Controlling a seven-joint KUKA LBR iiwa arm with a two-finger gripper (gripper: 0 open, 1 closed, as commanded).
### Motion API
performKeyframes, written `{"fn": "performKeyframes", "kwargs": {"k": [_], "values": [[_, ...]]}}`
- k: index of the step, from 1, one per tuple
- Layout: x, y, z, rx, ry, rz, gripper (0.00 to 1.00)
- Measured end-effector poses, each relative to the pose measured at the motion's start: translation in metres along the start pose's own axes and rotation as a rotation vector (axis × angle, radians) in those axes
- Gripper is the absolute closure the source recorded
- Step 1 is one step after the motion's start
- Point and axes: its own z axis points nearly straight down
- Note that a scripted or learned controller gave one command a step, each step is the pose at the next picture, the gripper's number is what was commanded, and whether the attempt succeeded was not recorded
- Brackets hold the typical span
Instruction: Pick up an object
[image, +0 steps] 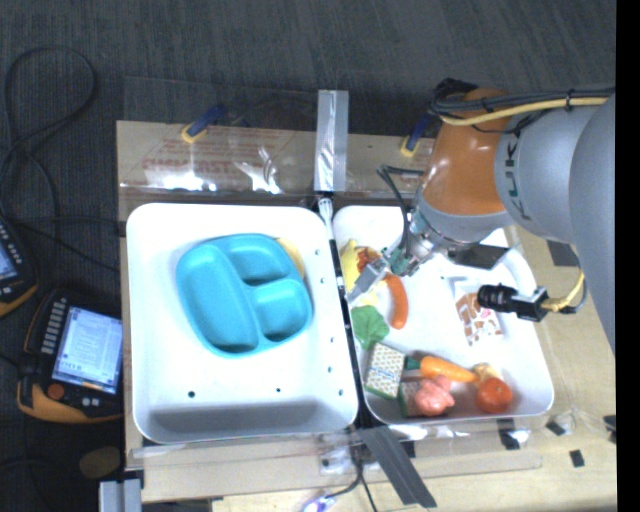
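Grey KUKA arm with orange band (470, 175) reaches in over the back right of the bench and angles down toward the left wall of the right shallow white bin (520, 290). Left shallow white bin (150, 390) holds a big blue divided plastic tray (245, 290), filling most of its middle, with a sliver of something yellow at the tray's back right edge. Right bin carries the clutter: along its front edge a checked green-and-white packet (384, 370), a pink lumpy toy (432, 398), an orange toy carrot (447, 368) and a red round toy tomato (493, 394); near the left wall a green leafy toy (369, 324), an orange-red sausage-shaped toy (397, 300) and a yellow piece (349, 262) toward the back left corner; a small red-and-white printed card (478, 318) sits right of centre. The two-finger gripper (372, 274) is low at the left wall, tips just beside the sausage toy's upper end and the yellow piece. Nothing visibly sits between the fingers, and how wide they stand I cannot tell, too blurred. Step looks like the descent or reach onto a target, likely the sausage toy; nothing lifted yet. Next move needs the fingers to straddle one item, close, then lift clear of the bin wall, which is tight on that side.
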Motion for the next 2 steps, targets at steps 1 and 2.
{"fn": "performKeyframes", "kwargs": {"k": [1,2], "values": [[-0.0667,-0.0491,0.092,-0.012,-0.011,0.109,0.0],[-0.0671,-0.0486,0.0825,-0.012,-0.013,0.109,1.0]]}}
